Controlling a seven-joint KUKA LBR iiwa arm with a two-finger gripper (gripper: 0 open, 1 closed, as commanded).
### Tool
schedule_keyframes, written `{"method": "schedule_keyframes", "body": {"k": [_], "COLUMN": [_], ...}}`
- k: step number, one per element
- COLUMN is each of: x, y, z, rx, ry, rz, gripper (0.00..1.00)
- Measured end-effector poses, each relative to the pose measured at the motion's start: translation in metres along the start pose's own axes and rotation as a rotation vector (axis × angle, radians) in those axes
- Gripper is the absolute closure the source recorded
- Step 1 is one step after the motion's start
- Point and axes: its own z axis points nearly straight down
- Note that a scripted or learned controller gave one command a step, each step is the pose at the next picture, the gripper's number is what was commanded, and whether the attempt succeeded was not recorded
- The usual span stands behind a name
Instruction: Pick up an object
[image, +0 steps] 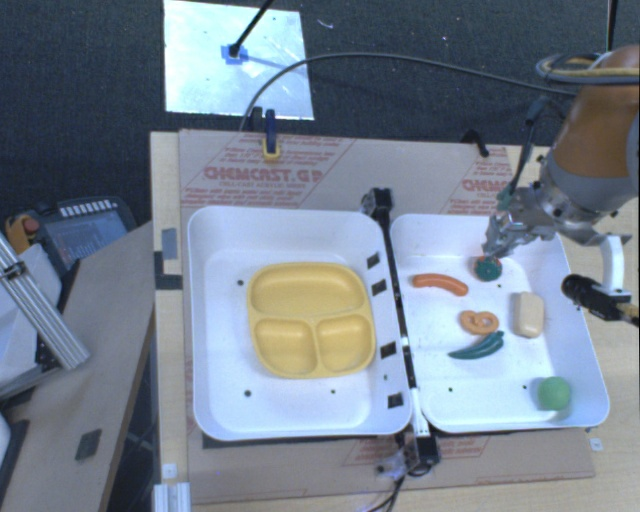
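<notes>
gripper (497, 243) poised over the far part of the right bin (585, 400), just above a small dark green object (488, 267); whether the tool is spread or closed, or has hold of anything, cannot be told. relative to that green object: an orange sausage (440, 284) lies just to its left, a pretzel (479, 322) and a green pepper (479, 347) nearer the camera, a cream block (528, 314) to the near right, a green ball (553, 393) at the near corner. the left bin (215, 400) bears a yellow divided tray (308, 318).
</notes>
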Motion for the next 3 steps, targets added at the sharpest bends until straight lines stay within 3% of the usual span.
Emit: {"method": "schedule_keyframes", "body": {"k": [1, 3], "x": [0.057, 0.156], "y": [-0.003, -0.001], "z": [0.013, 0.003], "rx": [0.001, -0.001], "ry": [0.001, 0.0], "rz": [-0.001, -0.001], "gripper": [1.0, 1.0]}}
